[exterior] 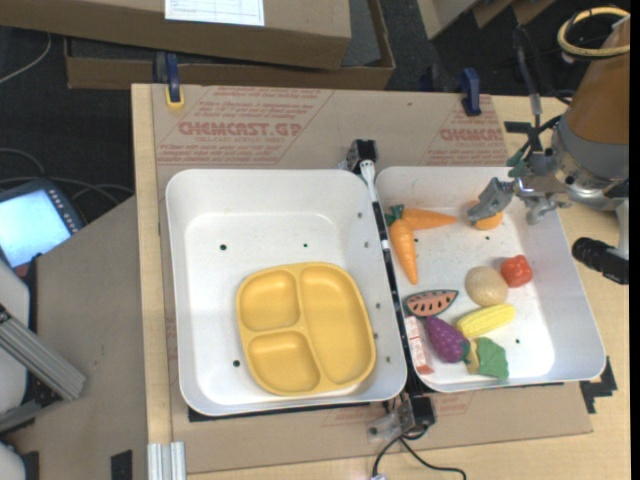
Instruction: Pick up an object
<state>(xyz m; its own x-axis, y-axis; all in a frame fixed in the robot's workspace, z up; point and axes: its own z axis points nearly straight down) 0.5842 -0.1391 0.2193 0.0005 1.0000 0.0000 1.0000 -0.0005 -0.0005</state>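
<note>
Crowding the right bin [575, 298], toy vegetables [470, 318] surround the end effector [490, 200], grip unclear.

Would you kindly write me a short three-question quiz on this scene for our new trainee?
1. True or false: the yellow tray lies in the left bin.
2. What lies just left of the corn? A) watermelon slice B) tomato C) potato
3. Fill in: the tool is over the ____ bin's far end, by an orange piece.

Key
1. True.
2. A, the watermelon slice.
3. Right; that bin holds two carrots too.
</note>
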